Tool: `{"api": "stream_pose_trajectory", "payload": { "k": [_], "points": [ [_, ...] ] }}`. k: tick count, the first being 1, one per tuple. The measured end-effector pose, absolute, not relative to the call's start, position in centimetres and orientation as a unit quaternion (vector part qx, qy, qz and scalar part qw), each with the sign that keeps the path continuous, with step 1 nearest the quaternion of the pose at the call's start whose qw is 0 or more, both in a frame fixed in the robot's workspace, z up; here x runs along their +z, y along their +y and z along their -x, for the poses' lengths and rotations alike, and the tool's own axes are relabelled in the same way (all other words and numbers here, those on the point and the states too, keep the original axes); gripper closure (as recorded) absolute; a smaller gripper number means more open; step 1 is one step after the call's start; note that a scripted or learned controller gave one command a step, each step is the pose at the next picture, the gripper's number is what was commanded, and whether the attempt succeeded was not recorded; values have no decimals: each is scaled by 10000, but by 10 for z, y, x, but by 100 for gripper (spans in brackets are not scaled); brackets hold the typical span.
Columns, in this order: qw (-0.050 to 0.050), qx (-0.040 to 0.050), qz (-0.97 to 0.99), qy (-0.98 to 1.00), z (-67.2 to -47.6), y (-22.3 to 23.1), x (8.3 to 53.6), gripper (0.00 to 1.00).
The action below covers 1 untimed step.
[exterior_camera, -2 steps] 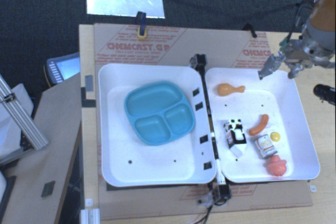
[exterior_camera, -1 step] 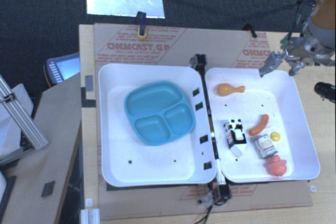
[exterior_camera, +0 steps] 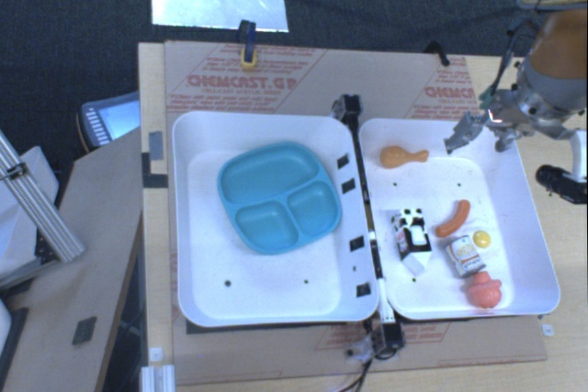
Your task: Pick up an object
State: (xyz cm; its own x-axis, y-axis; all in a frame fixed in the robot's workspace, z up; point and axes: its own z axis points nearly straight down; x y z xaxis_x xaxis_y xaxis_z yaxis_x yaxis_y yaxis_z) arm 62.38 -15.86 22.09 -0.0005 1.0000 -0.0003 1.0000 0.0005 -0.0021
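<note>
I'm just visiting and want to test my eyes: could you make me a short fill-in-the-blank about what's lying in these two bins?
1. The blue divided plate lies in the ____ bin.
2. The toy drumstick is coloured ____.
3. The sausage lies in the ____ bin.
4. The plate has ____ compartments.

Missing words: left; orange; right; three

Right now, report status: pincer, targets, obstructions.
Pincer open, above right bin's far edge, holding nothing. Nearest target: drumstick, then sausage. Nothing lies between pincer and drumstick.
</note>
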Motion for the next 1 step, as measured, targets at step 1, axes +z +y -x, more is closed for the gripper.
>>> {"api": "stream_pose_trajectory", "payload": {
  "k": [1],
  "points": [
    [15, 8, 7065, -7077, -622, -150, 162, 0]
  ]
}}
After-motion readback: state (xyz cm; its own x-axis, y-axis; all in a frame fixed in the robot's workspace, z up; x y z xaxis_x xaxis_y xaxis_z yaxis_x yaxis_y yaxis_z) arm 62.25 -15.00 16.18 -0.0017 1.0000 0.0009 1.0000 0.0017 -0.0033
